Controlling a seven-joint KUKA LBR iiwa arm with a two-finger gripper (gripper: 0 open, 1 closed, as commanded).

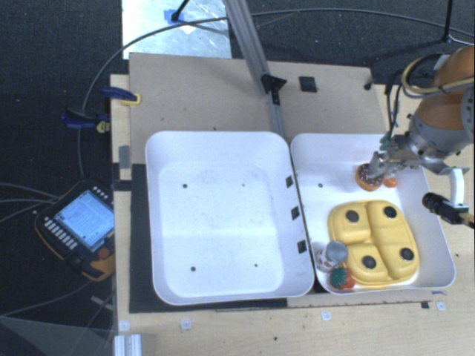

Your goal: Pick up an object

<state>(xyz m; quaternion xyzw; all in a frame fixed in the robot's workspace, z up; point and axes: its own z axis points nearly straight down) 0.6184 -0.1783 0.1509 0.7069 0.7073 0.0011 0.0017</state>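
Jaw state cannot be told from the overhead view: the gripper is small and partly merged with the object beneath it. It sits low in the right bin, near that bin's far right corner, directly over a small orange-brown object; whether the two are touching, or the object is between the jaws, is not resolvable. The arm enters from the right edge, its orange band above the wrist.

Right bin contents: a large yellow four-lobed block with dark holes on top occupies the near half. Just beside its left edge, in the near left corner, lie a small grey round piece and a green-and-red small item, close together.

Left bin stands beside the right one, rims touching along the middle. A teach pendant with lit screen rests on the dark floor, left of the bench.
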